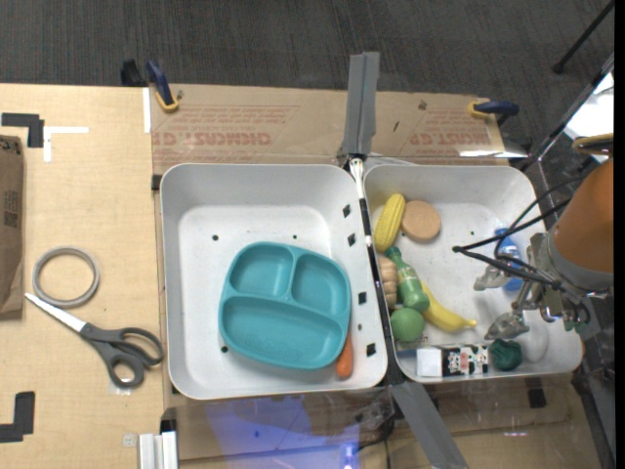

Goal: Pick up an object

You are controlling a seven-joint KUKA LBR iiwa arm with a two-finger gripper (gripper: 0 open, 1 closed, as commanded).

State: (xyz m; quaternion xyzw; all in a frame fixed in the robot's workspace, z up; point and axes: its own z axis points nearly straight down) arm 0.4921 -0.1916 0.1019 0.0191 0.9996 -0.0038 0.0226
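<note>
The right bin point(459, 179) holds a bunch of small toys. A bumpy yellow corn cob point(390, 221) lies at the left wall, touching a flat round tan disc point(422, 221). Below them sit a green bottle point(410, 285), a curved yellow banana point(444, 313) and a round green ball point(407, 324). A small black and white box point(455, 362) lies along the front wall, with a dark green lump point(506, 356) just beside it.

The jaws point(510, 306) hang over the right side of this bin, just above the green lump. I cannot tell if they are wide or narrow. A blue thing point(507, 245) peeks out behind them.

The left bin point(195, 203) holds a smooth teal plate point(285, 305) with three parts and an orange carrot point(344, 361) at its edge.

On the desk point(88, 213) lie grey scissors point(103, 339) and a tape ring point(65, 276).
</note>
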